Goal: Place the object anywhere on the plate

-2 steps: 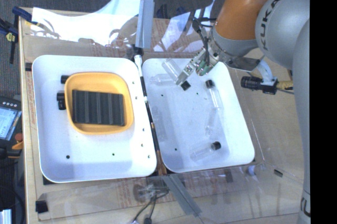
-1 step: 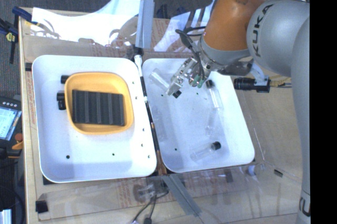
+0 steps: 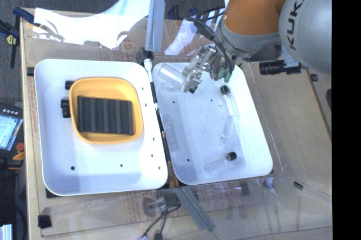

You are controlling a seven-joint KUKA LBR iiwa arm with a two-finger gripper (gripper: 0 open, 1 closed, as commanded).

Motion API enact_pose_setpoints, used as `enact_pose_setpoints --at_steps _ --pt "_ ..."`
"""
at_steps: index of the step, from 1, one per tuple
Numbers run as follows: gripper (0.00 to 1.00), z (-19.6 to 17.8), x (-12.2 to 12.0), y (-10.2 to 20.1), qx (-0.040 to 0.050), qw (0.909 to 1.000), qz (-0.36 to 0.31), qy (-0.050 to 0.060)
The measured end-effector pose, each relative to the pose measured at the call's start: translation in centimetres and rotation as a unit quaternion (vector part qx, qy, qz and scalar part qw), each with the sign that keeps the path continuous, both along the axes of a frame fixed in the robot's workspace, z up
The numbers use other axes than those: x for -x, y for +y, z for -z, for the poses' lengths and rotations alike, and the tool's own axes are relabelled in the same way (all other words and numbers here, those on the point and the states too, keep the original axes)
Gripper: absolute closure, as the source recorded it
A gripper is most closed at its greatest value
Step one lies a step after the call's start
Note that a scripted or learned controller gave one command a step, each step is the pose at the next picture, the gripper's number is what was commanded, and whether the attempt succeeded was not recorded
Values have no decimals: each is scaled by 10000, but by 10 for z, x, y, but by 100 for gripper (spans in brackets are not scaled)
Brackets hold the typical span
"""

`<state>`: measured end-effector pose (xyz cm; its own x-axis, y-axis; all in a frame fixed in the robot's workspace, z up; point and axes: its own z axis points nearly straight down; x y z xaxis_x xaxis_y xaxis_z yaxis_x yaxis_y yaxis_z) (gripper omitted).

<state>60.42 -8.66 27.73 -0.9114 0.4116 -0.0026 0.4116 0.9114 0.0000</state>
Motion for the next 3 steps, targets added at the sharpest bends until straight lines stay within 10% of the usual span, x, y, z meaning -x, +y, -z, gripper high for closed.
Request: enact_pose_setpoints --at_steps 1,2,3 --pt "100 91 -33 -7 -5 9964 -852 25" --pt "100 13 -33 24 2 9859 -1673 2" --pt "0 13 -33 23 2 9860 -1669 4"
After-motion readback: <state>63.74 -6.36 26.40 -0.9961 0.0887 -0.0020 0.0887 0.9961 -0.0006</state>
